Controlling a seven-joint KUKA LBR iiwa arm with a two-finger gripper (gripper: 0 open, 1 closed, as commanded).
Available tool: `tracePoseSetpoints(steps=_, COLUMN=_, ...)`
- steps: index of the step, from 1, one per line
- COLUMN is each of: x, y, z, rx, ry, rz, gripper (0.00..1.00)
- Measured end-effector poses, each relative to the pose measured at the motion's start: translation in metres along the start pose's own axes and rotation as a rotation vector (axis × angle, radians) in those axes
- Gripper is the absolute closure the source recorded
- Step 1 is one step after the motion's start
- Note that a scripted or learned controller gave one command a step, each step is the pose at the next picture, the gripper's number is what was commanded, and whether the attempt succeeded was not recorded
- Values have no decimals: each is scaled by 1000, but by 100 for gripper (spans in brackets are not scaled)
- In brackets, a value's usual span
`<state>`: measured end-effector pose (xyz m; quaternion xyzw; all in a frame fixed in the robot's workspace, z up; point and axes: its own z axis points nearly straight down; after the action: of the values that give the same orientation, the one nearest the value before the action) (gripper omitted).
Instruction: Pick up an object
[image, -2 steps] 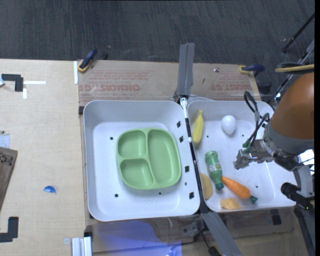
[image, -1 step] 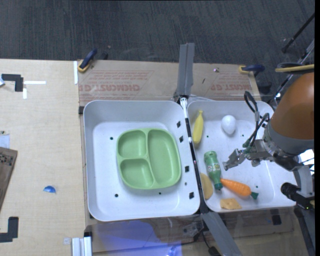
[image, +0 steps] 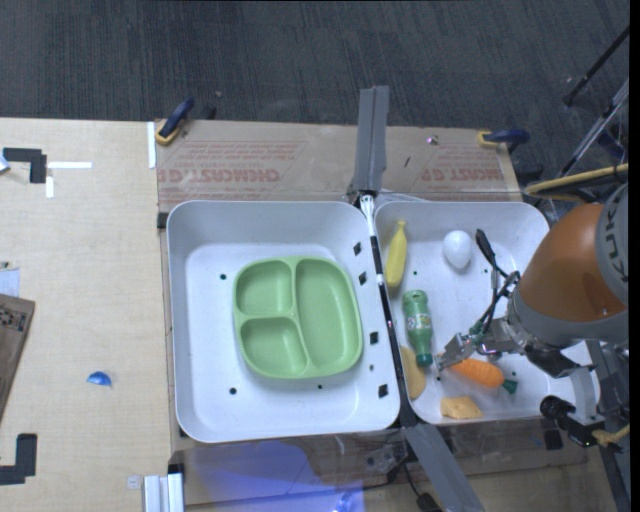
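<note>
hovering low in the right white bin (image: 520, 215), gripper (image: 462, 350), grasp state unclear, sits just left of the orange carrot-shaped toy (image: 478, 374), whose long axis runs left-right.

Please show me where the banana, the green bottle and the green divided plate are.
banana (image: 397, 253), camera view, middle of the fruit.
green bottle (image: 418, 326), camera view, its labelled body.
green divided plate (image: 325, 305), camera view, floor of its large compartment.
</note>
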<state>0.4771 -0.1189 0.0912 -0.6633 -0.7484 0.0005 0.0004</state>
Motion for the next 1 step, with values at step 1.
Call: tracePoseSetpoints(steps=1, x=-1, y=0, z=-8, rx=1, ry=0, rz=3, gripper=100)
